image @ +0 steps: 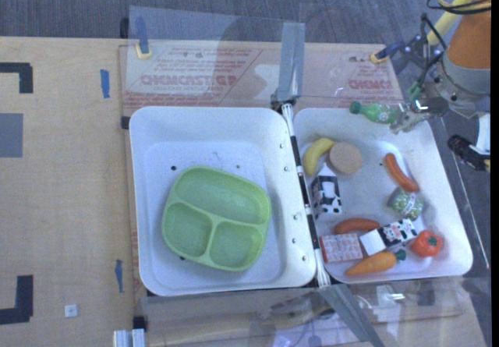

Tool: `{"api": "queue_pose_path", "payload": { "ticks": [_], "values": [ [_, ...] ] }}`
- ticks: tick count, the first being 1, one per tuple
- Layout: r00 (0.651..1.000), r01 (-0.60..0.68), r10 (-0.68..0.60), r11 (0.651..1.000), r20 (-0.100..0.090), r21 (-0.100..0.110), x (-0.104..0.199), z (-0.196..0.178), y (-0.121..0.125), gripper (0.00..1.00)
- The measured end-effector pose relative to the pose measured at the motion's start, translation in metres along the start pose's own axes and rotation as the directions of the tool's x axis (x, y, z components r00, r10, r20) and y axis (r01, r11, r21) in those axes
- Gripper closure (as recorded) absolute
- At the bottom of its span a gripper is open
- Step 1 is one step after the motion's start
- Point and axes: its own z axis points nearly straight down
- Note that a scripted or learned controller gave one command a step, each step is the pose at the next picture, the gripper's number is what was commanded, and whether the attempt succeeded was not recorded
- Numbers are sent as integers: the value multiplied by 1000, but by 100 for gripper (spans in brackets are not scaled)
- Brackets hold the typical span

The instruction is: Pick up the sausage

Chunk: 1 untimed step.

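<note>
Wooden surface (62, 205) carries two shallow white bins side by side. Left bin (148, 131) holds a green divided plate (216, 217), sitting toward its near half. Right bin (446, 182) holds the small stuff.

Arm (472, 45) comes in from the right, orange band visible, wrist over the far right corner of the right bin. Gripper (407, 115) sits at that corner, just beside a green bottle (373, 111) on the far rim. Can't tell how far the fingers are open; nothing visibly between them.

Right bin contents: banana (316, 154) and a tan round piece (345, 157), touching, far left; cow-print carton (327, 194) near the divider; carrot (373, 263) at the near edge.

Two sausage-like items: one (401, 172) lying diagonally right of centre, well apart from the gripper; the other (356, 225) lower centre.
</note>
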Motion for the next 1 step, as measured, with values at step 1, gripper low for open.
{"api": "queue_pose_path", "payload": {
  "ticks": [1],
  "values": [
    [1000,0,0,1000,0,0,0,0,0,0]
  ]
}}
